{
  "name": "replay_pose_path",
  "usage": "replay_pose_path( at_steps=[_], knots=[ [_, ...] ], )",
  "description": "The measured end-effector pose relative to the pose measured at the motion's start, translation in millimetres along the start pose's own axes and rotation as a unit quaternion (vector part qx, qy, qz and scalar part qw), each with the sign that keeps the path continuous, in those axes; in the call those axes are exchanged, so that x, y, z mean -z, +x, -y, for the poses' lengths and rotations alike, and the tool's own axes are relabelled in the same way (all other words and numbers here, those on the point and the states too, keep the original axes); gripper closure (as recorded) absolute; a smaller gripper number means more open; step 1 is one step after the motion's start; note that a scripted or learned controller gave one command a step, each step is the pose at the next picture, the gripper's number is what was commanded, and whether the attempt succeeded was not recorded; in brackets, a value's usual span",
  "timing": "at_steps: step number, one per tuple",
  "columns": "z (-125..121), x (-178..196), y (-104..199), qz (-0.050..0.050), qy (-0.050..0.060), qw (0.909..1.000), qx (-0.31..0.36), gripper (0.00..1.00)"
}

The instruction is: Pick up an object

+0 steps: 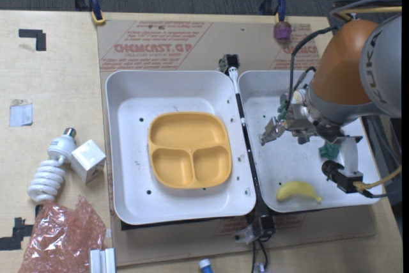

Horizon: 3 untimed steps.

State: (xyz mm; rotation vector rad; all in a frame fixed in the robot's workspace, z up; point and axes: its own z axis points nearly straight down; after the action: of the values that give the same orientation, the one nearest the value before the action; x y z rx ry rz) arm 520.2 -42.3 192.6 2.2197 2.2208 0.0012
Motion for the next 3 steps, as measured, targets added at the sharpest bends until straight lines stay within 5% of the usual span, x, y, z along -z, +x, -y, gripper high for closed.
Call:
replay_pose_path(
  at_steps=[1,2,3],
  knots=[
    [18,-101,-90,0.000,0.001,1.0000,-0.001,0.00],
    [43,-100,-71,0.000,0.001,1.0000,-0.001,0.00],
    [42,-90,-72,0.000,0.000,1.0000,-0.002,1.00]
  ],
)
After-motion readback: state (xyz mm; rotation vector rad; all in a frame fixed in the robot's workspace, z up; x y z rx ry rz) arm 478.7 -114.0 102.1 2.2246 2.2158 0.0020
